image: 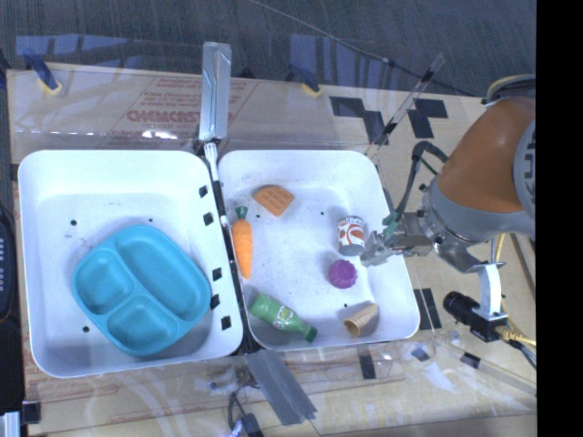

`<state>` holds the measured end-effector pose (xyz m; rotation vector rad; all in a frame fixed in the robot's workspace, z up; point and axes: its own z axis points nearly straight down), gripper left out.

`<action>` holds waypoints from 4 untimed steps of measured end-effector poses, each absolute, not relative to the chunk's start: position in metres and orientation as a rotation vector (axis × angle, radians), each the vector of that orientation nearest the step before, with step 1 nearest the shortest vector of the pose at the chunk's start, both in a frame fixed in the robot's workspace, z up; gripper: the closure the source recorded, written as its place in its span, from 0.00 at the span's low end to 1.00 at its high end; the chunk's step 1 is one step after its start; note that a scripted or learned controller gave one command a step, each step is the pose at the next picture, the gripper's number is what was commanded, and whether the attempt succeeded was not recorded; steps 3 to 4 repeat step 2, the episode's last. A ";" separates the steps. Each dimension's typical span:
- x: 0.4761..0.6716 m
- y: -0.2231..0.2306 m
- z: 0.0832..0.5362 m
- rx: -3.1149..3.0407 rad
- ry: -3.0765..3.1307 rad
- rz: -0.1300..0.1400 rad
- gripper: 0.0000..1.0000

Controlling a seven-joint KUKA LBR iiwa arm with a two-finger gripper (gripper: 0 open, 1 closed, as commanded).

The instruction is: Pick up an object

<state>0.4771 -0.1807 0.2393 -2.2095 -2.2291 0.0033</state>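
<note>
Two shallow white plastic bins sit side by side on the worktop (pixel 82 98). The left bin (pixel 46 180) holds a light-blue plastic divided tray (pixel 139 288), tilted, three compartments. The right bin (pixel 310 167) holds six small items: a tan bread-slice toy (pixel 273 199) near the upper left, an orange toy carrot with a green top (pixel 242 244) along the left wall, a green plastic bottle (pixel 281 317) lying at the lower left, a small red-and-white can (pixel 351 235) upright at the right, a purple round toy (pixel 342 274) just below the can, and a tan waffle cone toy (pixel 361 318) lying near the lower right corner. The grey arm's hand (pixel 375 248) sits at the bin's right wall, just beside the can, nothing seen between its fingers; whether they are spread or closed, can't tell.
</note>
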 end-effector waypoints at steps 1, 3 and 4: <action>0.499 -0.195 0.261 -2.213 -2.229 0.001 1.00; 0.530 -0.211 0.308 -2.216 -2.229 0.000 1.00; 0.530 -0.211 0.308 -2.216 -2.229 0.000 1.00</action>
